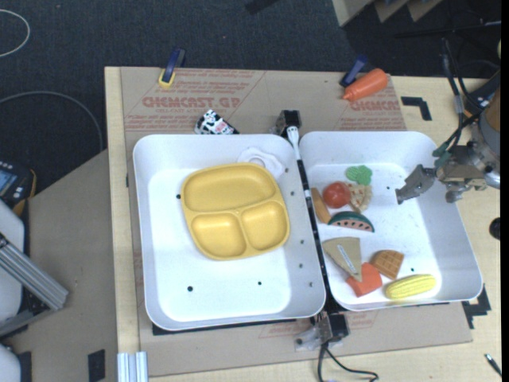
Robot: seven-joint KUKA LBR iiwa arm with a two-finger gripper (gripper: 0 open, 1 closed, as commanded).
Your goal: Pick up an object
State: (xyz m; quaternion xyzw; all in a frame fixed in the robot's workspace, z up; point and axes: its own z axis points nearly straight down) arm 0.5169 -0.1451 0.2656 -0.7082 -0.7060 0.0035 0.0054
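In the right bin (449, 237), the toy foods lie in its left half; nearest, toward six o'clock, a yellow corn cob (409, 286) rests by the front wall, with an orange-red block (365, 281) just beside it at nine o'clock and a brown waffle piece (387, 262) touching that block's far side; a tan sandwich wedge (343, 254) sits next to them at ten o'clock; farther up, a watermelon slice (351, 222) lies below a red tomato (336, 193), a hot dog (320, 205) at the tomato's nine o'clock near the bin's left wall, a pale cracker-like piece (360, 197) at its three o'clock, and a green broccoli-like piece (359, 173) farthest of the group.

The left bin (159, 237) holds a yellow divided plate (235, 209), with a white round lid-like item (261, 161) at its one o'clock.

The gripper (413, 185) hangs over the right bin's far right part, at three o'clock from the foods and apart from them; whether its jaws are wide or narrow I cannot tell; nothing is visibly between them.

Beyond the bins, a carrot toy (366, 84) lies on the bench (238, 94) at twelve o'clock.
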